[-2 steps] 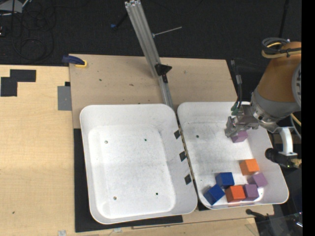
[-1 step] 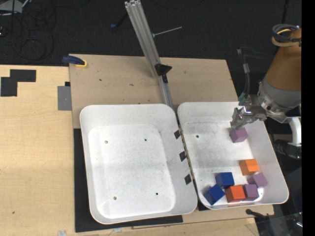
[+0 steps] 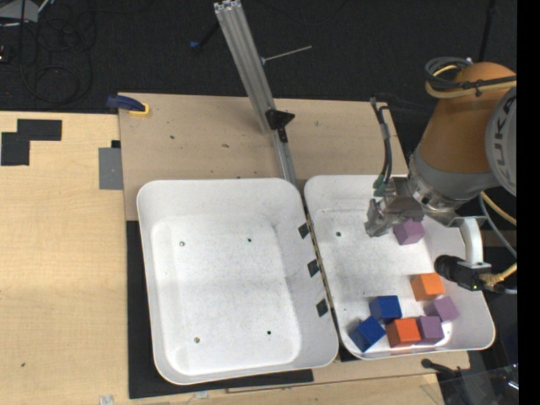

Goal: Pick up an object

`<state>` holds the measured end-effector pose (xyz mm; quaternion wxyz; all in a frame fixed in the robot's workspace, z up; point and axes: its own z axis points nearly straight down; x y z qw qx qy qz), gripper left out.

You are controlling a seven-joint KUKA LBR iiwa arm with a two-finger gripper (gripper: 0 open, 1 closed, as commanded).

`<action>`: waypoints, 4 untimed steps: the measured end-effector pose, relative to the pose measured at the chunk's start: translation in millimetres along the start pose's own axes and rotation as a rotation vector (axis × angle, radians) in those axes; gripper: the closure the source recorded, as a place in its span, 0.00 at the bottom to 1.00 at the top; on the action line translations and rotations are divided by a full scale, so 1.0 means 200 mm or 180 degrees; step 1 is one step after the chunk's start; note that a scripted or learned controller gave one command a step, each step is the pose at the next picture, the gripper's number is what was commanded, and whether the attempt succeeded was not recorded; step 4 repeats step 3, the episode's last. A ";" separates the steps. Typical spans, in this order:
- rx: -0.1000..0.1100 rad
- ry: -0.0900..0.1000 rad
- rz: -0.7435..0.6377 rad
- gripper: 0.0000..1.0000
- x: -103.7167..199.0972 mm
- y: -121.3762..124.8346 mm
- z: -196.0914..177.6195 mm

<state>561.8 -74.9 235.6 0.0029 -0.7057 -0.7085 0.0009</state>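
Over on the right of the frame the grey arm (image 3: 460,154) with its orange band reaches in above the right bin (image 3: 350,209), and the gripper (image 3: 381,219) hangs low over the upper middle of that bin. Right beside it, touching or just at its lower right edge, sits a purple cube (image 3: 409,231); whether that cube is actually between the fingers I cannot tell from this angle, and whether the jaws stand wide or narrow I cannot tell either, the metal there is a dark blur. Down in the lower right corner of the same bin there is a cluster of blocks: an orange cube (image 3: 428,286) at the top of the group, a second purple block (image 3: 445,309) just below it, a blue cube (image 3: 386,307) to the left, another blue cube (image 3: 368,333) lower still against the bin's front rim, an orange-red cube (image 3: 404,332) beside it, and a small purple block (image 3: 431,329) touching that one's right side. The left bin (image 3: 160,205) fills the middle of the frame, white with a few dark specks. A slanted aluminium bar (image 3: 246,66) rises from between the two bins toward the upper centre of the frame.
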 end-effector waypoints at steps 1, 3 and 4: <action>-0.0004 -0.0001 0.0001 1.00 0.26 -0.02 0.05; 0.0001 -0.0002 -0.0003 1.00 0.80 -0.14 -0.02; 0.0001 -0.0002 -0.0003 1.00 0.80 -0.14 -0.02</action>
